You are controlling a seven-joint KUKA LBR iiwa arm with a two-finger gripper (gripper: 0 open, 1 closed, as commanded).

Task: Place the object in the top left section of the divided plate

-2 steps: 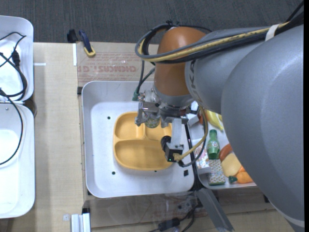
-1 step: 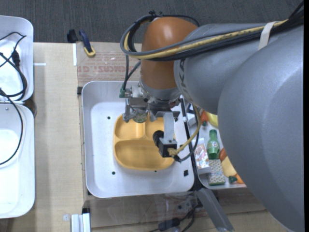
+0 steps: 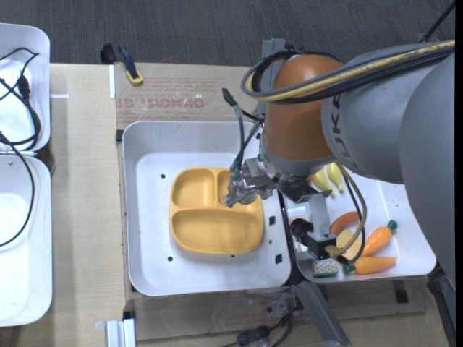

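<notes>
- We look down from a single fixed camera above the bench (image 3: 79, 194), tilted at a slant and not straight overhead.
- We face the two white bins side by side: the left bin (image 3: 137, 215) sits whole near the frame's middle, while the right bin (image 3: 412, 259) is largely covered.
- The arm (image 3: 391, 100) enters from our right and passes close beneath the lens, so its grey body and orange band (image 3: 300, 107) loom large.
- At the top edge we take in dark floor (image 3: 181, 13) beyond the bench; at the far left, white equipment (image 3: 22, 215) is cut by the frame.
</notes>
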